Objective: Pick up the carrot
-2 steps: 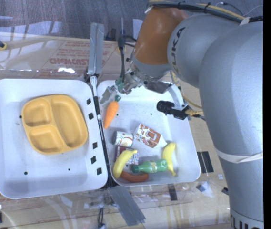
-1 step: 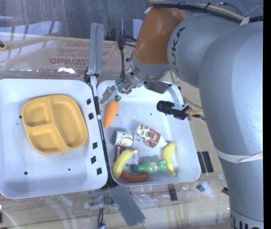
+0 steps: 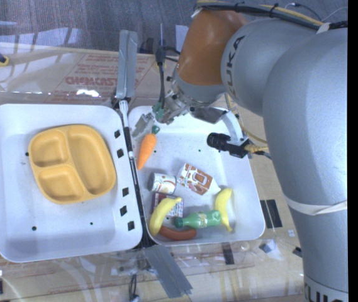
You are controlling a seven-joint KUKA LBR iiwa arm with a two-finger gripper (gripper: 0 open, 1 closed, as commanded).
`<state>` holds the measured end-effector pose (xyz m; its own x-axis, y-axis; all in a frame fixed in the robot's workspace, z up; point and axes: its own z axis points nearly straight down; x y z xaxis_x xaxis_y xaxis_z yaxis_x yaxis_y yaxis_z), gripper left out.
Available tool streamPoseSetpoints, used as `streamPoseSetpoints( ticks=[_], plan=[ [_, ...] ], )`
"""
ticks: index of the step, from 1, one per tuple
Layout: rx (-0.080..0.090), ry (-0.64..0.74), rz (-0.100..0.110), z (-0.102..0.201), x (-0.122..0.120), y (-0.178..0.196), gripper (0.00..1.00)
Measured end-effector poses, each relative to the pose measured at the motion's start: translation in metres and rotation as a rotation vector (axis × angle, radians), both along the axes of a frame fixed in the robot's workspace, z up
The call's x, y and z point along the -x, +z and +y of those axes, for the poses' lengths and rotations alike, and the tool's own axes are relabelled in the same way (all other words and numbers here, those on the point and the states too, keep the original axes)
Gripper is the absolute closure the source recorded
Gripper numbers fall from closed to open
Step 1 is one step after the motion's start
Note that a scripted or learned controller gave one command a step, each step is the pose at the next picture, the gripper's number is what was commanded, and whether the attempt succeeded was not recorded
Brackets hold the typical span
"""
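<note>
In the right bin [image 3: 254, 197]: carrot [image 3: 146, 150] lies by the left wall, tilted, apart from the other items.
Tool [image 3: 146, 126]: just above the carrot's far end; how far open cannot be told, nothing visibly held.
Left bin [image 3: 9, 187]: yellow plate [image 3: 72, 163].

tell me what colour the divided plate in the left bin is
Yellow; the divided plate shows clearly in the camera view.
</note>
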<state>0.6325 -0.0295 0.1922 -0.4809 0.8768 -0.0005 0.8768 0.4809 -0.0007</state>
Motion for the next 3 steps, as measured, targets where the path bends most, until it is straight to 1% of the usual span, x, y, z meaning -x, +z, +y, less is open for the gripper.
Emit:
streamPoseSetpoints(
  ticks=[1,2,3],
  plan=[
    [0.001,-0.021,-0.002,-0.074,-0.025,-0.073,0.00],
    [0.000,0.101,-0.001,-0.003,-0.025,0.001,0.00],
    [-0.001,0.027,0.002,-0.023,0.018,0.000,0.00]
  ],
)
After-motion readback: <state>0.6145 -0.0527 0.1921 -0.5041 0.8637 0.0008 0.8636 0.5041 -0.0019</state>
